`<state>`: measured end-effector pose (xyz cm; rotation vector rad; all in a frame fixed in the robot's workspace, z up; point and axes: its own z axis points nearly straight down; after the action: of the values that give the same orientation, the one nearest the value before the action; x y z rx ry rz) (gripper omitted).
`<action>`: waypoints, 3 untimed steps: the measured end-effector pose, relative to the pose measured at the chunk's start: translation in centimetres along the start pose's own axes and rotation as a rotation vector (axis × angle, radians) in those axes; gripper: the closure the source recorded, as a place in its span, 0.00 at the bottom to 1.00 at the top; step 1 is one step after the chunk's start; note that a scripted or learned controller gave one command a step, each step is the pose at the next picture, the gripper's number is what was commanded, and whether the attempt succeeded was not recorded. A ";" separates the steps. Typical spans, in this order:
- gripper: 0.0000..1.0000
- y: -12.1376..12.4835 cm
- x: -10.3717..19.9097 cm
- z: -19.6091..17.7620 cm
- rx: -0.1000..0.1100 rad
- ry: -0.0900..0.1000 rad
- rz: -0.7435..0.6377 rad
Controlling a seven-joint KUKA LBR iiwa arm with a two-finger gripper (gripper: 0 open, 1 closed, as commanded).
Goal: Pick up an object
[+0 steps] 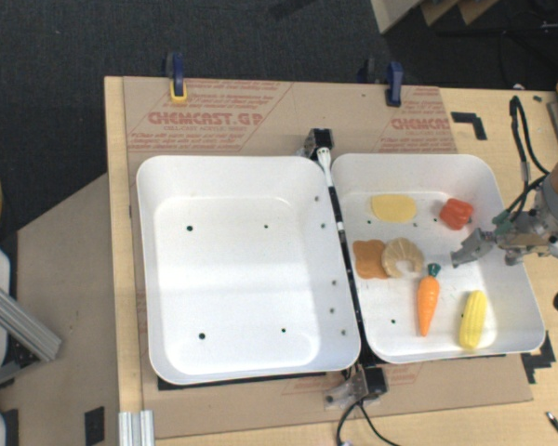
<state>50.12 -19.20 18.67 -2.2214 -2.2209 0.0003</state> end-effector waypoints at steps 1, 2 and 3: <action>0.00 -2.4 2.2 10.8 0.007 0.004 0.001; 0.00 2.7 -3.0 10.2 0.007 0.011 -0.002; 0.00 8.9 -2.6 10.3 0.001 0.009 -0.006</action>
<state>59.06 -21.83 8.38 -2.2097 -2.2229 -0.0084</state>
